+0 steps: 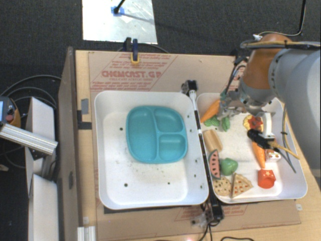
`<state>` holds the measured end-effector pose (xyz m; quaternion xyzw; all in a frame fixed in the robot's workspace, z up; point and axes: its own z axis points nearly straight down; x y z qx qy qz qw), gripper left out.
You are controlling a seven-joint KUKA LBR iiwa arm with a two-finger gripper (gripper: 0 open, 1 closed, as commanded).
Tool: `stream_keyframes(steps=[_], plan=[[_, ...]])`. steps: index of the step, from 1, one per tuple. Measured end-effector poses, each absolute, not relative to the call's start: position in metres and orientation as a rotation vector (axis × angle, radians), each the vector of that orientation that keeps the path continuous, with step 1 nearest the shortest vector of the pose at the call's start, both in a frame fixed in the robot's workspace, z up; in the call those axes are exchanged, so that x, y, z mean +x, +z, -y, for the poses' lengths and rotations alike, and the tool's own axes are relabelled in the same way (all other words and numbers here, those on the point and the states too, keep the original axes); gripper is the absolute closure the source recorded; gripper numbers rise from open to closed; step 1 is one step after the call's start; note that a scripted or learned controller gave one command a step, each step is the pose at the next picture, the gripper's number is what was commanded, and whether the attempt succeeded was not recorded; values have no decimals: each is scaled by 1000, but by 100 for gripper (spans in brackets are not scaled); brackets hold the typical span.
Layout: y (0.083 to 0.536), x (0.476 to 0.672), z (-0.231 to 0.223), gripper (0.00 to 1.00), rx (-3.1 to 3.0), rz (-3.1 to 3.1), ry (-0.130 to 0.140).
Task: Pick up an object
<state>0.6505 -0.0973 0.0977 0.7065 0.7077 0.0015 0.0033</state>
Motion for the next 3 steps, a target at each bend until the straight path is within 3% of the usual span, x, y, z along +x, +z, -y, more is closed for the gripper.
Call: stream_keyframes(steps=[1,2,3], plan=[[97,650,98,0,2215,-2219,1],[109,651,98,100,2213,-2218,6],[108,651,98,0,2213,-2218,4]])
